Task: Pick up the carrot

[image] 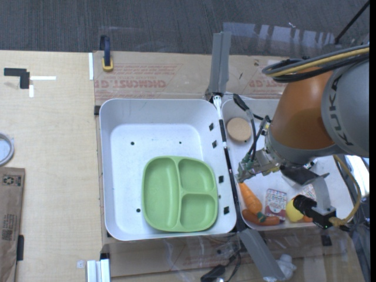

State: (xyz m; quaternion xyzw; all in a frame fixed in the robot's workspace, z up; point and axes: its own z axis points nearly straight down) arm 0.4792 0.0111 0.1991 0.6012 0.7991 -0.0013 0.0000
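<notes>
Lying in the right-hand shallow white plastic bin, near its front-left corner: the tapered orange carrot, pointing roughly from upper left to lower right, thick end toward the bin's front. Just beside it to the right, a small white packet with red print; touching or nearly touching its lower end, a second orange-red piece of toy food; farther right, a yellow rounded item partly behind black hardware. Hovering above and just left of the carrot's upper tip: the two-finger gripper, largely masked by the grey wrist and orange band of the arm; cannot tell whether spread or pressed together, and nothing visibly pinched. For a clean pick, probably best to close across the carrot's narrow width near its middle, descending straight, keeping clear of the packet and the bin's left wall, since a grasp at the thin tip would likely slip. Farther back in the same bin, a round tan disc. In the left-hand white bin, a pale green three-compartment plastic tray. Beneath both, a light wooden bench with brown cardboard at the rear, a blue-and-yellow clamp on it, and dark carpeted floor beyond.
</notes>
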